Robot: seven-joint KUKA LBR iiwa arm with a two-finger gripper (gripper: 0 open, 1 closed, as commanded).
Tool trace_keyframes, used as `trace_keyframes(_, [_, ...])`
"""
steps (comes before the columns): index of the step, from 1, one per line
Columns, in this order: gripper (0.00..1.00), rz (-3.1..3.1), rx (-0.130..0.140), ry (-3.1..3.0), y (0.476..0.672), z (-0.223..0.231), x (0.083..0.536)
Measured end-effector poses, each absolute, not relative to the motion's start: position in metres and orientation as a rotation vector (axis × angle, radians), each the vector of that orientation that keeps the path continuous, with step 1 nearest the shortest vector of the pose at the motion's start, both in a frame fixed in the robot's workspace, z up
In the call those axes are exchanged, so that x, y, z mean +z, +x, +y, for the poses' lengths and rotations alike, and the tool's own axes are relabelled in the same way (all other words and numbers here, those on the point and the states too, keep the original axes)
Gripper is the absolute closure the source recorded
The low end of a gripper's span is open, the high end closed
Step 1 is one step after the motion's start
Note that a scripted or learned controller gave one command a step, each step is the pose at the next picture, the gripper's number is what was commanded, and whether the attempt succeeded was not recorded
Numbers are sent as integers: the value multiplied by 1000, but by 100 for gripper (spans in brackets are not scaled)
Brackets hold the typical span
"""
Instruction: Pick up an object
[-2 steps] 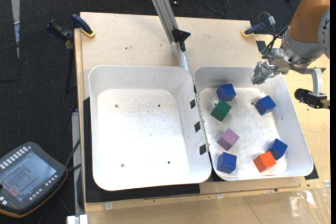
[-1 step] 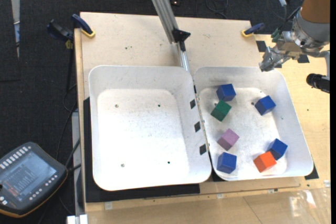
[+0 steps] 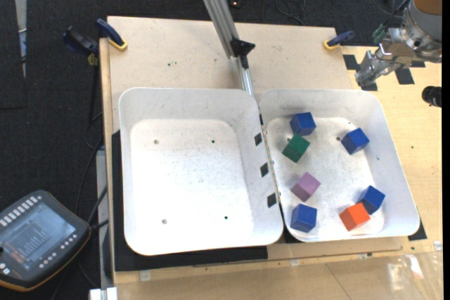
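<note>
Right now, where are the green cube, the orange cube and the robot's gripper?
green cube [image 3: 297,148]: camera view, on its top face.
orange cube [image 3: 354,216]: camera view, on its top face.
gripper [image 3: 367,79]: camera view, at its lower tip, above the bench beyond the right bin.

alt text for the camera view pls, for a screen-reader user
The arm's gripper hangs above the bench past the far right corner of the right bin, which holds seven small cubes: four blue, one green, one purple and one orange. The left bin sits beside it.
</note>
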State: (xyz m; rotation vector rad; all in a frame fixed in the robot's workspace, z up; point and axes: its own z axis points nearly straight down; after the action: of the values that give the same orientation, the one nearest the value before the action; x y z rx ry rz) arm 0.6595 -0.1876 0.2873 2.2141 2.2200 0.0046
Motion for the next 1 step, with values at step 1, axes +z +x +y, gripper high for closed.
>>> trace_keyframes(1, [100,2231,1,2215,656,-128,281])
